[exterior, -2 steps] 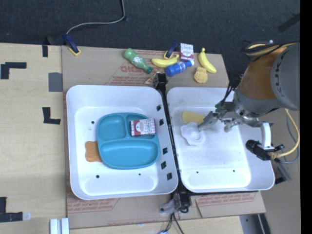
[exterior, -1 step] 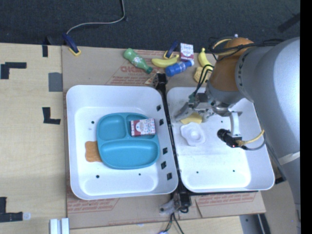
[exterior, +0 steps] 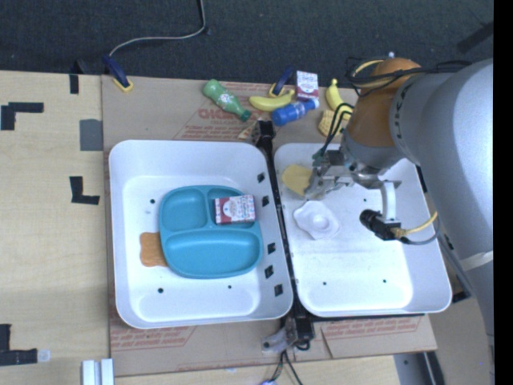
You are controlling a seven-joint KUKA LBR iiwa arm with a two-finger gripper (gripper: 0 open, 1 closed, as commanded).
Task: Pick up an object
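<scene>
Table (exterior: pixel 48 215): wood top w/ cardboard sheet (exterior: pixel 192 127) under 2 white bins, L bin (exterior: pixel 128 239) & R bin (exterior: pixel 401 295) side by side. Behind bins on cardboard: green bottle (exterior: pixel 225 100), banana (exterior: pixel 270 101), blue bottle (exterior: pixel 288 113), small carton (exterior: pixel 307 83).

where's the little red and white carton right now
The red and white carton lies in the left bin, on the blue divided tray, in its upper right compartment.

The grey arm reaches in from the right, claw (exterior: pixel 318 181) lowered.
</scene>
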